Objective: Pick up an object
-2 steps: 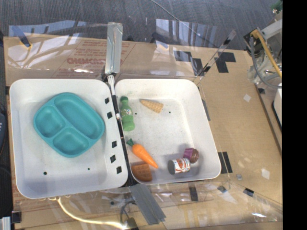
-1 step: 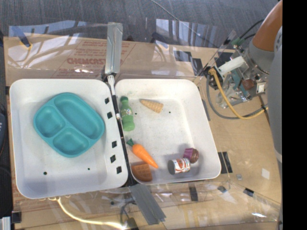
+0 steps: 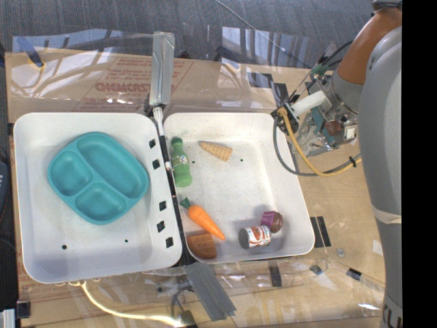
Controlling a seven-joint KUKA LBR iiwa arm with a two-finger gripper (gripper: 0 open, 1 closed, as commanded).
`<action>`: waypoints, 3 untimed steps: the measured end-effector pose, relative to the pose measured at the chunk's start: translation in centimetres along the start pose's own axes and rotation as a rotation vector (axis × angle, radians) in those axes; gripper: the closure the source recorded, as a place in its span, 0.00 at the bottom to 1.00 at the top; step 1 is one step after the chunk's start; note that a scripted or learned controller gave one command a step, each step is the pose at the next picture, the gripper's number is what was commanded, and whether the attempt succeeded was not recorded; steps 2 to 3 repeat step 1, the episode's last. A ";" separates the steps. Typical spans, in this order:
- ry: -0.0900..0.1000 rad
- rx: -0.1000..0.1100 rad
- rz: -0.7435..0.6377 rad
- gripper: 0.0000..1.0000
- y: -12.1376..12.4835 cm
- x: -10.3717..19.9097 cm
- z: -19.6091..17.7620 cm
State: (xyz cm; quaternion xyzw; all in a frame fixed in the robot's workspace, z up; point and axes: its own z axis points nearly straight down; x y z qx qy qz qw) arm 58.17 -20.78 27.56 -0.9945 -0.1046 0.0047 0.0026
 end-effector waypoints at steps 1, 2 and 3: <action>0.010 -0.005 0.002 1.00 0.2 -0.4 -6.6; 0.010 -0.005 0.002 1.00 0.2 -0.4 -6.6; 0.010 -0.005 0.002 1.00 0.2 -0.4 -6.6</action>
